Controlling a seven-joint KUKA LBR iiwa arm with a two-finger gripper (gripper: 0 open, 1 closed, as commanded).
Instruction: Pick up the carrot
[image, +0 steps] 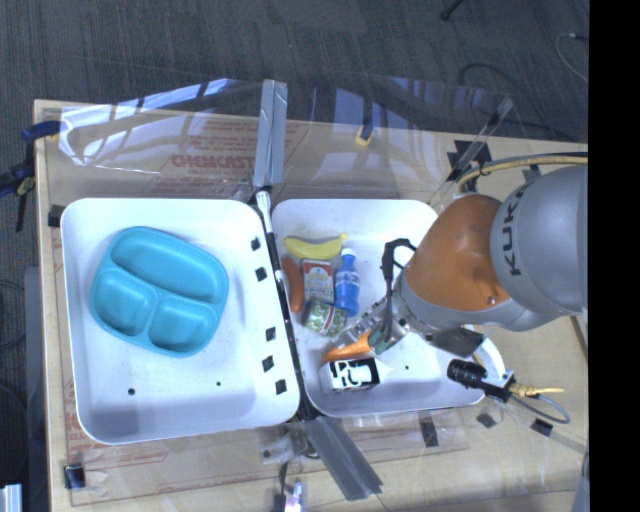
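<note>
The gripper (375, 335) sits low in the right bin (420, 215), pinching the carrot (347, 350) near the bin's front edge. Bottle (346, 282), banana (312, 245) and carton (318, 280) crowd the left wall. The left bin (150, 410) holds a blue tray (158, 288).

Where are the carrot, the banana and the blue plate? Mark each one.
carrot (346, 350), camera view, middle of its orange body.
banana (313, 245), camera view, middle of its yellow curve.
blue plate (160, 289), camera view, central ridge between compartments.

I see the gripper (378, 332) low in the right bin (420, 215), just beside the carrot (347, 350) near that bin's front edge, left bin (80, 300) bearing a blue tray (160, 290).
</note>
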